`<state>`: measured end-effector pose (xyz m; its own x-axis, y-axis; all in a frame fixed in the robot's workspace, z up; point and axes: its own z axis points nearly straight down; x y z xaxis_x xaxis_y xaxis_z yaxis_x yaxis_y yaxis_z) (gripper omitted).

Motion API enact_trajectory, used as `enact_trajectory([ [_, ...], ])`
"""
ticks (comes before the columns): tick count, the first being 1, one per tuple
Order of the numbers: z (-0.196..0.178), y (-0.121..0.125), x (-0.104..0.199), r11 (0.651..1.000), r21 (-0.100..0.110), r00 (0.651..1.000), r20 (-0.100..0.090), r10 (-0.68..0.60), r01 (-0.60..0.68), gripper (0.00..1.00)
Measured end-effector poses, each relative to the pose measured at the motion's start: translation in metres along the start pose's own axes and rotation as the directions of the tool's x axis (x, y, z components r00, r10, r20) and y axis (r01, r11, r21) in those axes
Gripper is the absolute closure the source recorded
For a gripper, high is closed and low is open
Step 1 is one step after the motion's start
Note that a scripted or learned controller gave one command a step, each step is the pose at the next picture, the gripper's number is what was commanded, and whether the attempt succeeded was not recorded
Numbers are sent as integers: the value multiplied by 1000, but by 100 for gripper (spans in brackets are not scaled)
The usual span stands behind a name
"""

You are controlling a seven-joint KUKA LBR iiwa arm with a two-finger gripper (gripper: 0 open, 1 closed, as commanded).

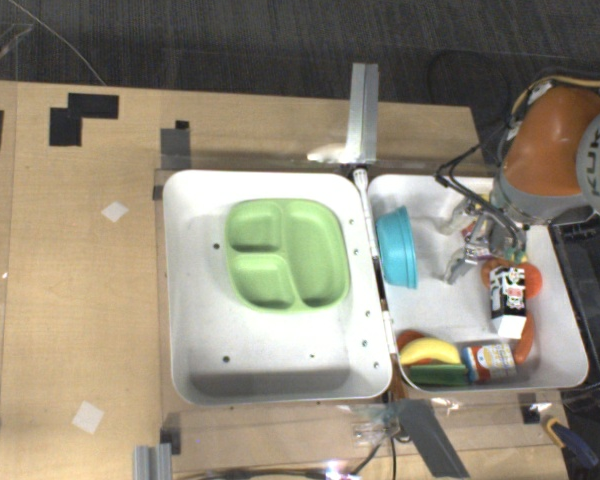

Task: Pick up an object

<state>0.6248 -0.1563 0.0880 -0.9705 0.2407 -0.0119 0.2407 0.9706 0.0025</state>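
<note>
My view: black-and-white carton (508, 295), long axis running near-to-far in the right bin (570, 368); gripper (480, 253) beside it, fingers' state unclear.

No lettering on any object is legible.

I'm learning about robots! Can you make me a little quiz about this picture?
1. True or false: the green tray sits in the left bin.
2. What lies beside the banana along the right bin's near wall? A) a bottle B) a spoon C) a shoe
3. What color is the bowl leaning at the divider?

Key: 1 true; 2 A; 3 blue.
</note>
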Motion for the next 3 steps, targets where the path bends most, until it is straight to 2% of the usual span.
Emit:
enact_trajectory([
  [1, -2, -31, 49, 1000, 2, 1000, 0, 4, -4, 0],
  [2, -4, -17, 114, 999, 1, 999, 8, -50, 50, 0],
  [3, -5, 35, 144, 995, 1, 995, 11, -98, 98, 0],
])
